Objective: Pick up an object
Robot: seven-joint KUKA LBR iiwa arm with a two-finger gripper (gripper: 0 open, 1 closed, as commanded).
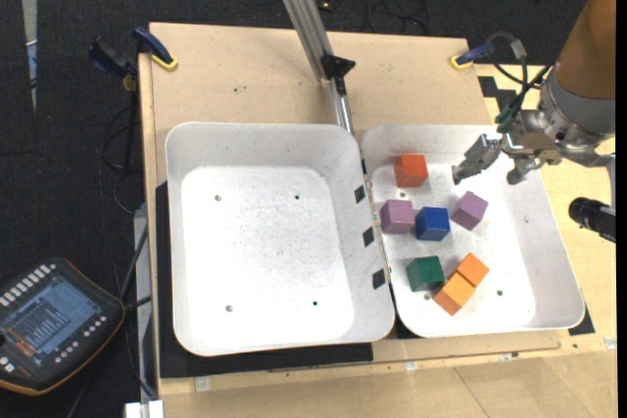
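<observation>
Nearest the lens, at seven o'clock, a teach pendant (44,328) with a lit screen is seen lying on the dark floor beside the bench (245,73). Two shallow white bins are set side by side on the wooden top: the left bin (260,235) is seen with a speckled floor, the right bin (534,240) with seven blocks. At five o'clock within the right bin, two orange blocks (460,283) are found touching, with a green block (425,272) just beside them. Toward the bin's centre, a blue block (432,223) is pressed against a purple block (397,214), while a second purple block (471,209) sits near at three o'clock of the blue one. Farther back, at twelve o'clock, a lone orange-red block (411,170) is placed. Above the bin's far right, the gripper (493,163) is held with jaws spread apart and nothing between them. Beyond, clamps are fixed at the bench's far corners.
</observation>
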